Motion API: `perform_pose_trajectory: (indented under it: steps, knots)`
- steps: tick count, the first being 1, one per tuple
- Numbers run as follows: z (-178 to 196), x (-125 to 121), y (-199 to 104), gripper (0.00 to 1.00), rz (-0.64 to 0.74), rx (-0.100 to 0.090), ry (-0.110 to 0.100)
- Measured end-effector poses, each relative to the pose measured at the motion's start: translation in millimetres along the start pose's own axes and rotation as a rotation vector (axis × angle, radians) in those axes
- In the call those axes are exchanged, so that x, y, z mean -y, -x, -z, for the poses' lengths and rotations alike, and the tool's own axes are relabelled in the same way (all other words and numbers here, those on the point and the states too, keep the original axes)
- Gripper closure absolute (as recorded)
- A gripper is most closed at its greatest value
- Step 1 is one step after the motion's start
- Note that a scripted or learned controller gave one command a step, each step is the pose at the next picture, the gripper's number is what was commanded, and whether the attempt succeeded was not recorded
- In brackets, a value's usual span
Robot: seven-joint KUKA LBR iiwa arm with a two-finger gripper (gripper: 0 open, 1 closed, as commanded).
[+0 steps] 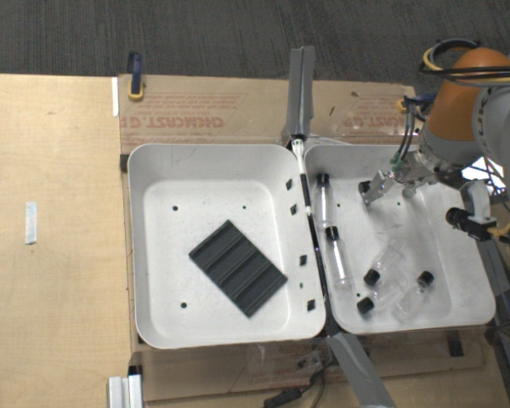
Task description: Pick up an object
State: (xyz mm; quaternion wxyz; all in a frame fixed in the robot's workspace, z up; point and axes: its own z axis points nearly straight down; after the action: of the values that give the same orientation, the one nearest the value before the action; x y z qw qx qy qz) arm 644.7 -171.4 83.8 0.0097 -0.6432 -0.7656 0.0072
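A dark grey ridged rectangular slab [237,268] lies at a slant in the left bin [153,228]. In the right bin [467,304], a long clear tube [331,243] with a black cap lies along the left wall. Several small clear bottles with black caps [372,275] [424,279] [365,305] lie near the bin's front. My gripper [389,185] hangs low over the back of the right bin, apart from the bottles and to the right of the tube's capped end. Nothing shows in its grasp.
The grey arm with its orange band [459,100] comes in over the right bin's back right corner. A metal divider post [301,92] stands between the bins at the back. Brown cardboard [204,113] lies behind the bins, and a wooden tabletop [51,228] spreads to the left.
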Motion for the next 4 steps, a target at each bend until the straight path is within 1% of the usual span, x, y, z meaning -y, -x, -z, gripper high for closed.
perform_pose_trajectory:
  steps: [1,2,3,4]
  knots:
    - [7.6,-1.9,-0.3,1.00,0.004,0.002,0.005]
    - [7.6,-2.0,-0.4,0.00,0.004,0.002,0.005]
    - [13.8,-1.7,0.0,1.00,0.005,0.003,0.003]
    - [13.7,-1.6,0.0,0.00,0.005,0.003,0.003]
